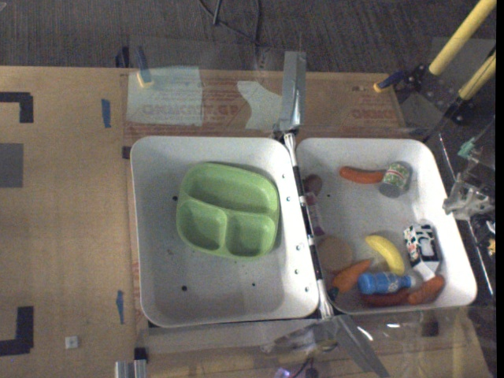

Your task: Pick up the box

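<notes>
The box [421,245] is a small carton with black-and-white cow patches and a blue mark. It lies in the right bin [358,152], close against its right wall. A yellow banana [386,253] lies just to its left. Below it, a red-orange sausage [426,290] touches or nearly touches its lower end.
The right bin also holds an orange sausage [361,175], a small can [395,178], a blue bottle [383,282], a carrot [350,275] and a round brown cookie [336,252]. In the left bin [157,290] sits a green divided plate [228,209]. Yellow-handled tools [461,34] stand at the far right.
</notes>
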Controlling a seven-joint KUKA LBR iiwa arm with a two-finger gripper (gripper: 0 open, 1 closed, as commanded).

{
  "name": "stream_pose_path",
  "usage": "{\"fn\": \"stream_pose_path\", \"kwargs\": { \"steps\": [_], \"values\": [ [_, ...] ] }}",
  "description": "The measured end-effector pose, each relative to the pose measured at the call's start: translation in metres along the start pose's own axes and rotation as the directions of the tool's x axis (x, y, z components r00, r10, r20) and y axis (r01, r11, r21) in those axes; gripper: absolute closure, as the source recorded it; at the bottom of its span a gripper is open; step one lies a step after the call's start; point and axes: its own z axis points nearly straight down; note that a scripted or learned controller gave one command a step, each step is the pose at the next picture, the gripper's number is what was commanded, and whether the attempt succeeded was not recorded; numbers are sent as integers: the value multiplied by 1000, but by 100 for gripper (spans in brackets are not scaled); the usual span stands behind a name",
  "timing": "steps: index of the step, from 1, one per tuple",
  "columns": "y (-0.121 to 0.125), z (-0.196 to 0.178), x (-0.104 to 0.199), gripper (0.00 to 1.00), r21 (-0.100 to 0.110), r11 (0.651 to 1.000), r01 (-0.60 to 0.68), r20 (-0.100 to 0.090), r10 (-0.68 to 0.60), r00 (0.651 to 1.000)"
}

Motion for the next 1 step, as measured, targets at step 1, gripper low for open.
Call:
{"fn": "stream_pose_path", "kwargs": {
  "steps": [1],
  "values": [
    [-39,152,72,100,-5,1000,11,-4,-11,1000]
  ]
}}
